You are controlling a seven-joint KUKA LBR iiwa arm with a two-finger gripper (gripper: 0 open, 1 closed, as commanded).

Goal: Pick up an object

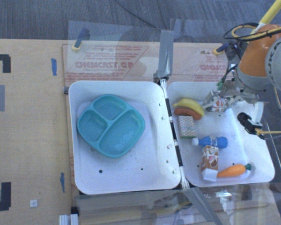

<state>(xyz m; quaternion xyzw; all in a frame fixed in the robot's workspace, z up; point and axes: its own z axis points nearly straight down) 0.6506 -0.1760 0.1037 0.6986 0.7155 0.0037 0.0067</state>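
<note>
Divided plate (111, 124): teal plastic, smooth, slight sheen. Left bin (84, 172) and right bin (267, 170): white plastic, matt, speckled. Bench top (28, 125): pale wood, matt. Banana (190, 105), carrot (232, 171): glossy plastic. Blue bottle (211, 142): smooth plastic. Arm (260, 55): orange band, glossy.

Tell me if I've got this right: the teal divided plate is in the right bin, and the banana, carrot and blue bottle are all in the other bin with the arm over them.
Not quite. The camera view shows the teal divided plate in the left bin, not the right one. The banana, carrot and blue bottle do share the other bin, with the arm over its far end.
</note>
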